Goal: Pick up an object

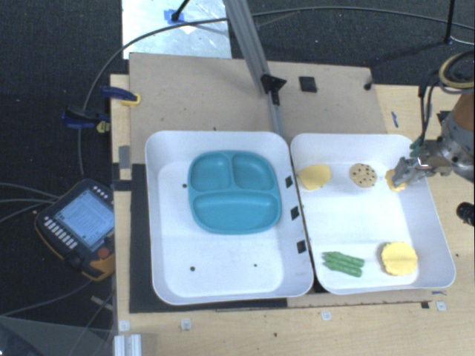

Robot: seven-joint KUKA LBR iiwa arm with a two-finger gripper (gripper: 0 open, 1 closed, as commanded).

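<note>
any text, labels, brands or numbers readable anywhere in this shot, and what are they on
No text can be read in this view.
The handheld pendant left of the bench has a lit screen, but its contents are too small and blurred to read.
The teal divided plate, the two white bins, the food pieces and the gripper carry no visible lettering.

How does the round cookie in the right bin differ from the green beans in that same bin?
Colour: the cookie is tan with dark specks, while the green beans are plain green.
Shape: the cookie is a round disc; the beans are long thin pods lying bunched.
Place: the cookie lies near the bin's far wall, the beans near its front wall.
Both lie loose on the floor of the right bin.
</note>
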